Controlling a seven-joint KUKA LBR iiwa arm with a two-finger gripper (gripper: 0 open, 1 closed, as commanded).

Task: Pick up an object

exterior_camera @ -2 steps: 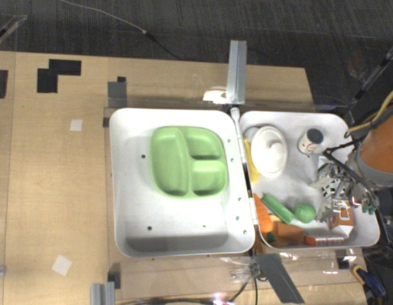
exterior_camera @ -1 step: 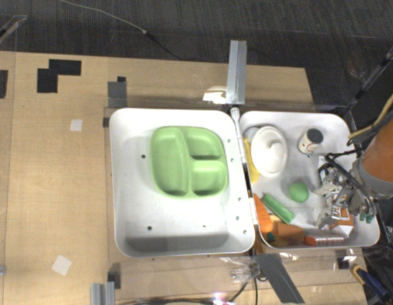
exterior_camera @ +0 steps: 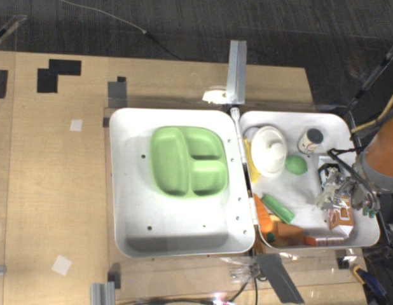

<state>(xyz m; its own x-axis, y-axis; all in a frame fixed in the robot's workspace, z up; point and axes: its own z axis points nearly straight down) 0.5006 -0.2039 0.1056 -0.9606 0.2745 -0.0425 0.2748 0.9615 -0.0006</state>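
My gripper hangs low over the right side of the right bin, reaching in from the right edge. Just below its tip lies a small brown and white packet. Whether the packet is touched is unclear. Further left in the same bin are a white cup, a green ball, a small jar with a dark lid, a green cylinder, orange pieces and a red pen.
The left bin holds a green divided plate. A metal post stands behind the wall between the bins. Cables and the orange-banded wrist crowd the right bin's right rim.
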